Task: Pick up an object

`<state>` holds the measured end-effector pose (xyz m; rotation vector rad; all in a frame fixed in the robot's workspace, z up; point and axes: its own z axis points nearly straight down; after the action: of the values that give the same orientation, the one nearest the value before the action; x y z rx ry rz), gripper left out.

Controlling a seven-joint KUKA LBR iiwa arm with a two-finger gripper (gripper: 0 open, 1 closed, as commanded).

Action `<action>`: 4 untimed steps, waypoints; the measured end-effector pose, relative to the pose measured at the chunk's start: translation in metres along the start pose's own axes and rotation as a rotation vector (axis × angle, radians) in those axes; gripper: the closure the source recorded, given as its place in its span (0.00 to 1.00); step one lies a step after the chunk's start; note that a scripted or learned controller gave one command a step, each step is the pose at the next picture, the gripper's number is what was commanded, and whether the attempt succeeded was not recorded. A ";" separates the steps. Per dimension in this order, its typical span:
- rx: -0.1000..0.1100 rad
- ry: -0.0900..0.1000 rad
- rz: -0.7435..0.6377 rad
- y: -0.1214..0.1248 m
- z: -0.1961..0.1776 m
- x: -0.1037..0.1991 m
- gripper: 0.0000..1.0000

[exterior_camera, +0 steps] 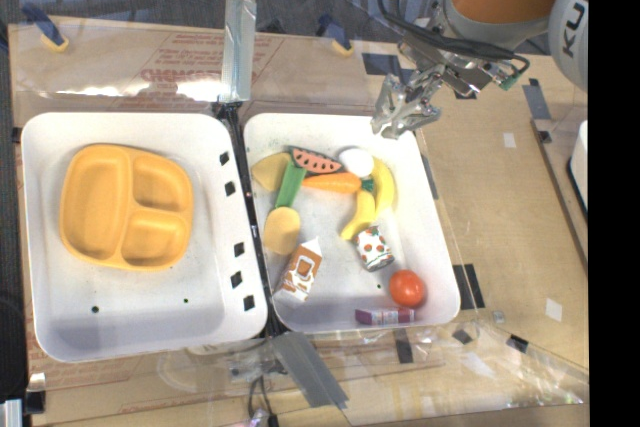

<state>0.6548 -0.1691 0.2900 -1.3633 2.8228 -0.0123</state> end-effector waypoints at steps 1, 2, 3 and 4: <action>-0.016 0.001 -0.354 -0.019 0.094 0.023 1.00; -0.004 -0.003 -0.231 0.019 0.024 -0.031 1.00; -0.008 -0.002 -0.620 -0.025 0.050 0.033 1.00; -0.017 -0.003 -0.920 0.038 0.097 0.066 1.00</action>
<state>0.5854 -0.1975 0.1928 -2.4816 1.9287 0.0091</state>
